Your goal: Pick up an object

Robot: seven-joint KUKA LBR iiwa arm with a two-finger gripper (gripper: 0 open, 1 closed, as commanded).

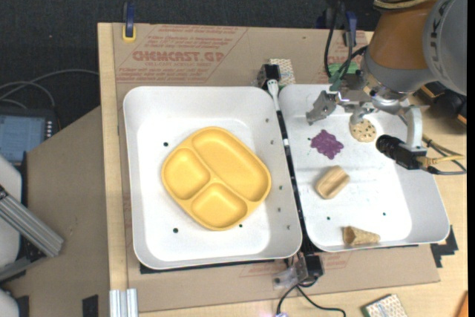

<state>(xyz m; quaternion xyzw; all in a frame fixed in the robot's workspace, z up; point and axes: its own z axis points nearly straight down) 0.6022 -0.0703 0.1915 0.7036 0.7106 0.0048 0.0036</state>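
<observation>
Hovering over the right bin (pixel 415 230), our gripper (pixel 356 109) hangs beside the cookie (pixel 362 131); finger state unclear.

The arm (pixel 427 18) runs off the right edge, hiding the bin's (pixel 415 223) far corner.

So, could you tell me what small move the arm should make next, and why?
Probably a short descent straight onto the round cookie. The gripper sits right above it at the back of the right bin, while the purple piece, the tan block and the wedge all lie farther off, so the cookie looks the nearest target.
</observation>
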